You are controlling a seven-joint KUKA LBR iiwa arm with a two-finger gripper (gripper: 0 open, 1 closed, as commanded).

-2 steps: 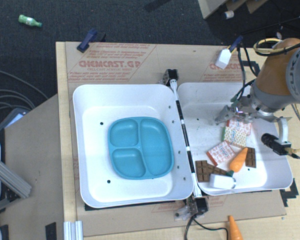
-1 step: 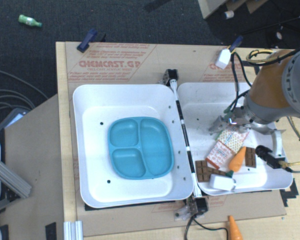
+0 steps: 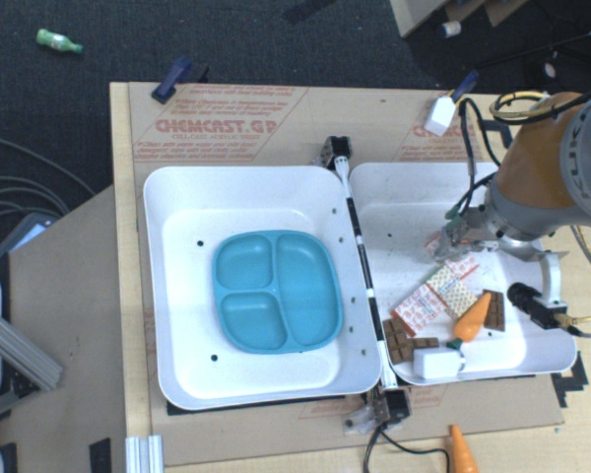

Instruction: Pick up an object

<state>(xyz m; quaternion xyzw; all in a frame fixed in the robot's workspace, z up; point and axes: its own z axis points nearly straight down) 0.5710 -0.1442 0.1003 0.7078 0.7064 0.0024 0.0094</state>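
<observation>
The right bin (image 3: 404, 200) holds several small objects near its front. An orange carrot (image 3: 472, 317) lies beside a red-and-white patterned packet (image 3: 421, 308) and a paler checked packet (image 3: 455, 282). A brown chocolate bar (image 3: 402, 342) and a white block (image 3: 438, 364) sit at the front rim, and another brown piece (image 3: 494, 309) lies right of the carrot. My gripper (image 3: 449, 241) is low inside the right bin, just above the checked packet, with the arm's orange band (image 3: 532, 161) behind it. Nothing shows as held.
The left bin (image 3: 177, 264) holds a blue divided plate (image 3: 276, 290). A black clamp (image 3: 337, 150) sits at the back where the bins meet. A black part (image 3: 532, 306) juts over the right bin's right rim. An orange item (image 3: 459, 450) lies on the bench in front.
</observation>
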